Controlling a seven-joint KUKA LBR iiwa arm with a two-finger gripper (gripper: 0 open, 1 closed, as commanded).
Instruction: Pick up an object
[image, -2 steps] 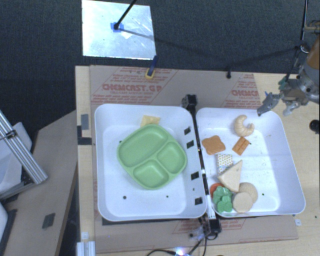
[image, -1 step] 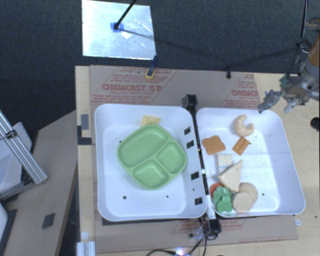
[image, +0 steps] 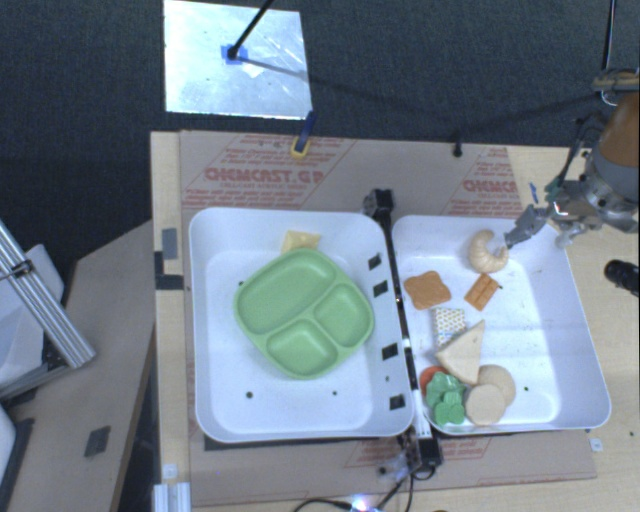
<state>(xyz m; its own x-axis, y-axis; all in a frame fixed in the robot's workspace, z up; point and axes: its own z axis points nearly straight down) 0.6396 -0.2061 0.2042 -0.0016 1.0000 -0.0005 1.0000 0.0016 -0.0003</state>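
1. Desk (image: 130, 300): one, carrying two shallow white bins side by side on a sheet of printed cardboard (image: 270, 170).
2. Left bin (image: 215, 400): one. It holds one green divided plate (image: 303, 312) with three compartments, lying near the bin's middle, and one small pale yellow piece (image: 299, 240) just beyond the plate's far edge.
3. Right bin (image: 575, 340): one, holding every other small item, nine counted.
4. Croissant-shaped piece (image: 487, 251): one, pale tan, at the far end of the right bin.
5. Orange-brown toast-like slice (image: 428, 289): one, toward the bin's left wall.
6. Small orange-brown bar (image: 482, 291): one, just right of the slice.
7. White dotted cracker-like square (image: 449, 321): one, nearer than the slice.
8. Cream wedge (image: 462, 353): one, touching the square's near edge.
9. Round tan discs (image: 490, 395): two, overlapping, at the near end.
10. Green lumpy piece (image: 447, 405): one, just left of the discs, with one red piece (image: 433, 378) touching its far side.
11. Tool (image: 548, 222): one, on the grey arm (image: 615, 160) entering from the right, poised over the far right corner of the right bin, just right of the croissant-shaped piece. Nothing is seen between its parts; whether they are apart or together cannot be told.
12. Silvery sheet (image: 235, 60): one, lying beyond the desk's far edge.
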